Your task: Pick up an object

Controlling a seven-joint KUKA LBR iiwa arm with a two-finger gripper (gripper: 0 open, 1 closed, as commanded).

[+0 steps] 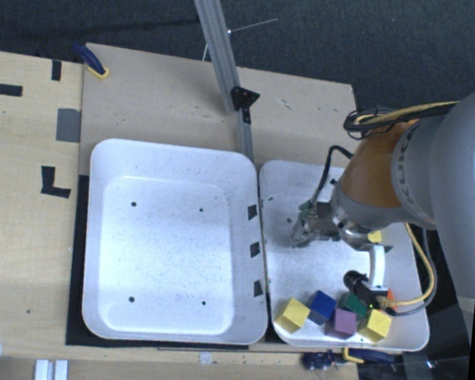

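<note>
A pale wooden bench [23, 145] fills the scene under a dark floor, carrying two shallow white bins side by side and a slanted metal rail [223, 44] crossing above them. The gripper [305, 230] hangs low over the upper-left part of the right bin [285, 181], pointed down at bare bin floor; whether it is spread or closed cannot be told from here, since the tip is small, dark and partly lost under the wrist, and nothing is visibly caught in it. Behind it the orange band [370, 169] and the bulky grey arm [452, 157] cover much of that bin, with yellow and black cables looping off the wrist, likely slack left for its turning. The things worth picking sit well apart from the tip, crowded into the bin's near corner: a yellow block [293, 315], a blue block [321, 306], a purple block [343, 322], a green block [354, 304] and a second yellow block [378, 325], touching or nearly so, probably swept together against the wall. Packed this tightly, they leave little side room for a clean grasp. The left bin [164, 245] lies beyond the divider.
</note>
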